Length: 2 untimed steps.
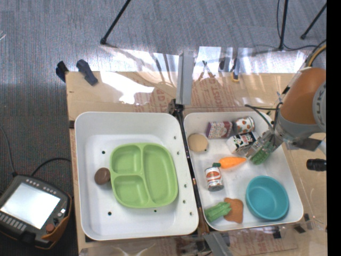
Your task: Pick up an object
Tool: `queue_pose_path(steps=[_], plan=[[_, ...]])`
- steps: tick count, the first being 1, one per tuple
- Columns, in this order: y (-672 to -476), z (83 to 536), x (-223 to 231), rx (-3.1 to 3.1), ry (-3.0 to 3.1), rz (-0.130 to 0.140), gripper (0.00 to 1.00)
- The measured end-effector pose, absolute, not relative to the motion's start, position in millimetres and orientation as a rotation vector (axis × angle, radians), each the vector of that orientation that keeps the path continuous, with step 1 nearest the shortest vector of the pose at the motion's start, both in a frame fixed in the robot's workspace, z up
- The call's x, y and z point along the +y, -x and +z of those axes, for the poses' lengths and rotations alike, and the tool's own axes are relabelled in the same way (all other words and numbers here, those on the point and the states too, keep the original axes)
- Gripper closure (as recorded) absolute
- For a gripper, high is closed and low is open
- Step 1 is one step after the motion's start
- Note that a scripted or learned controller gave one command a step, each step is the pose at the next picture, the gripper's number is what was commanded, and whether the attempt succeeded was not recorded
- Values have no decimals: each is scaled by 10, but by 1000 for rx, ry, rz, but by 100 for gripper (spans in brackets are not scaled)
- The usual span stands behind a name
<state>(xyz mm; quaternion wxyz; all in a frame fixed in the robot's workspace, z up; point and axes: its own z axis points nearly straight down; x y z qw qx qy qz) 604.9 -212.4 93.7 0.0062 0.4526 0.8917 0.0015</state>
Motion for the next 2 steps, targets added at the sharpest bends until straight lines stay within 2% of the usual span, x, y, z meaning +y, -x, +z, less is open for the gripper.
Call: queue_pose_path(steps=[1,2], plan=[[-6019,888,-2110,2801,-1419,1,0],[-4934,864,-1399,2817,-1403,2,0]])
